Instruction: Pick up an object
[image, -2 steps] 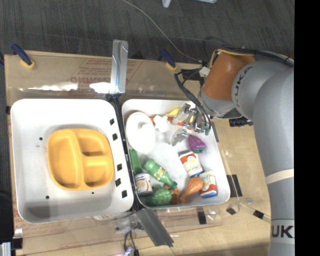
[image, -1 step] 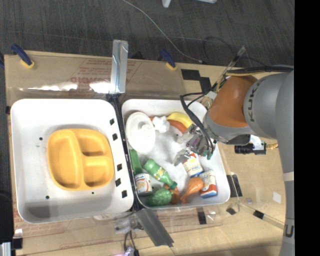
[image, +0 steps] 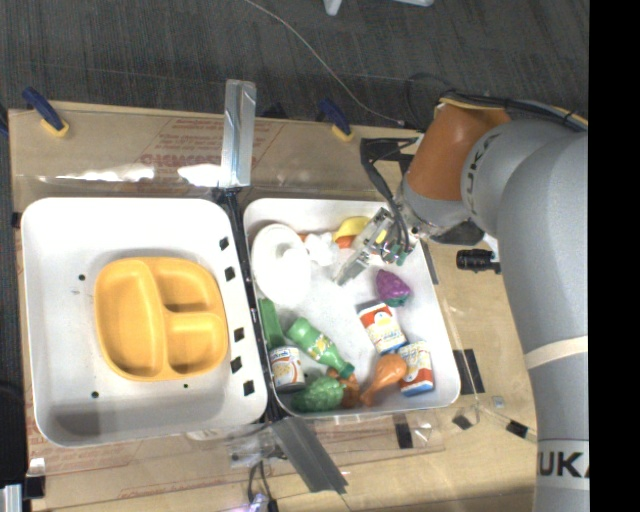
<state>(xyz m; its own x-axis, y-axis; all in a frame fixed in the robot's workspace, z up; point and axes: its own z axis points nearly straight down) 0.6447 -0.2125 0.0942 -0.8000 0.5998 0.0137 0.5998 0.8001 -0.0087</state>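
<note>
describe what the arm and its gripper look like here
The arm is thick, rounded and light grey, with an orange band above the wrist. A thin pale stripe crosses its lower part, and black letters "UK" show near the bottom. A dark cable loops by the wrist. The gripper is small, metallic grey with slim fingers.

Tray (image: 160, 315) in left bin (image: 50, 230)

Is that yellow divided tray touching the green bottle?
Apart. The camera view shows the yellow tray in the left bin, the green bottle in the right bin, bin walls between them.
</note>
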